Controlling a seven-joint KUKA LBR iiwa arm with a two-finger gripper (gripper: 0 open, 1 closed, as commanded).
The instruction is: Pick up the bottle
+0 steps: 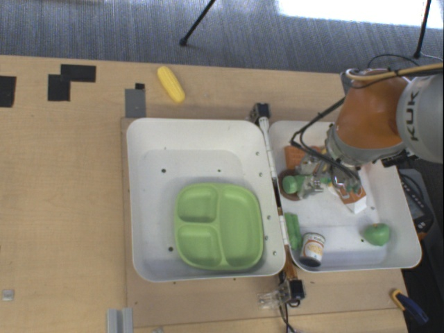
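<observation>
The arm (388, 116) hides the right bin's (388, 259) far corner (its elbow cut off rightward).

Bottle (313, 248) is seen lying on its side in the right bin (399, 259), at the front-left corner, close to the front wall. Small, squat body w/ white label carrying orange/red print; dark end is pointed toward the front wall. It's found just right of a green item along the bin's left wall. Not gripped; rests on bin floor.
</observation>
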